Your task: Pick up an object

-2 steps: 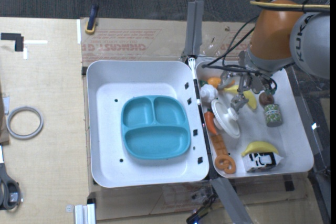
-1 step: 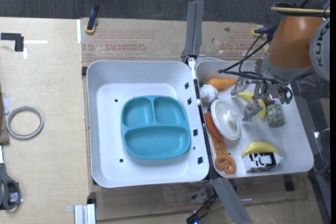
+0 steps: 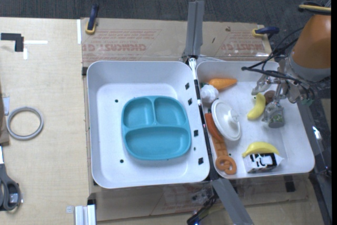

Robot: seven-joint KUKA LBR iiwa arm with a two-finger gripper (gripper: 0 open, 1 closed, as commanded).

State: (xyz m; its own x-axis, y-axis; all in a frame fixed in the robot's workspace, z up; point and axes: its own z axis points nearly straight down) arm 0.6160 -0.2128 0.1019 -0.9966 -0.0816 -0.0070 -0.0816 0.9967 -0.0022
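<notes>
My gripper hangs over the upper right part of the right bin, below the grey arm with its orange band. A yellow banana lies just to its left, close to it or touching. A small grey-green object sits right beneath the gripper, and a brown bit shows beside it. Nothing is plainly held. Further left lie an orange carrot, a white ball-like item and a white round lid.
A second banana rests on a black-and-white box at the bin's front. An orange tool and a pretzel lie along the left wall. The left bin holds a blue divided plate. Cables run at the right.
</notes>
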